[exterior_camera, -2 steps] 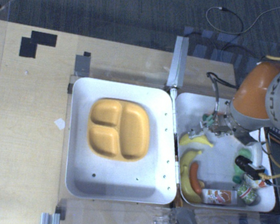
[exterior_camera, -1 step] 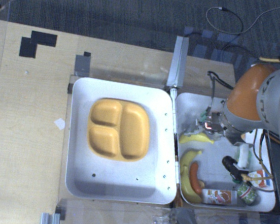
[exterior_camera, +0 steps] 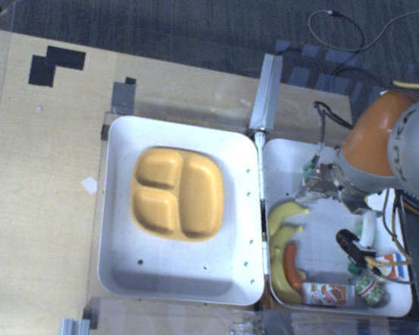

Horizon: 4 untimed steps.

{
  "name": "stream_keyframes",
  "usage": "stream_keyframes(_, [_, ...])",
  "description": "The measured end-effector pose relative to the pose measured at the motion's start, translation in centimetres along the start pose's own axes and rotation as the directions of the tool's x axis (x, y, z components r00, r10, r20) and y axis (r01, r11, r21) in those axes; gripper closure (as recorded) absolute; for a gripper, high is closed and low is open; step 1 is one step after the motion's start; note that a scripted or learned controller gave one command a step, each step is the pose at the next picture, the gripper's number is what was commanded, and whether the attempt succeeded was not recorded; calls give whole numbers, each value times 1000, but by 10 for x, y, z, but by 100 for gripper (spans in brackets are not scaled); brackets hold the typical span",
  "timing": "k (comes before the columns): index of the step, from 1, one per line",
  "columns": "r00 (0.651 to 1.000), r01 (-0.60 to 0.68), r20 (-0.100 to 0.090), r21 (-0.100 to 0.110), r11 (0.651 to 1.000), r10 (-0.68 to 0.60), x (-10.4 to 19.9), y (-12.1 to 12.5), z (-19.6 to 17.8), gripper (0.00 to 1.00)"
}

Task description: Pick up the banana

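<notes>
gripper [exterior_camera: 316, 186] above right bin [exterior_camera: 287, 156], near banana's tip; grip state: cannot tell | banana [exterior_camera: 284, 220] at bin's left wall | tray [exterior_camera: 178, 192] in left bin [exterior_camera: 115, 212]

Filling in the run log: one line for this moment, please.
arm: over right bin | gripper: above banana | banana: lying in bin, not held | tray: left bin

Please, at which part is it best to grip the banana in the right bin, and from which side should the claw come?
Probably its middle, from above. The banana lies flat along the right bin's left wall, with a hot dog beside its lower end, so its upper half is freer. The claw hangs near its top tip.
</notes>
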<state>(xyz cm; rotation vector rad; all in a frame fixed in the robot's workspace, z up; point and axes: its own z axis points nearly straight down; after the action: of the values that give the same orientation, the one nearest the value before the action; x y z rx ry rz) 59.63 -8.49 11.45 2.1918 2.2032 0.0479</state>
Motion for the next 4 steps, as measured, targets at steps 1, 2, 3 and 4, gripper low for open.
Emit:
stream_keyframes(1, [1000,0,0,0,1000,0,0,0,0,0])
stream_keyframes(2, [965,264,-11,31,964,-264,-2,-12,24,0])
stream_keyframes(3, [999,-48,-2,34,998,48,-8,-31,24,0])
stream_keyframes(4, [999,-46,-3,26,999,46,-7,-27,11,100])
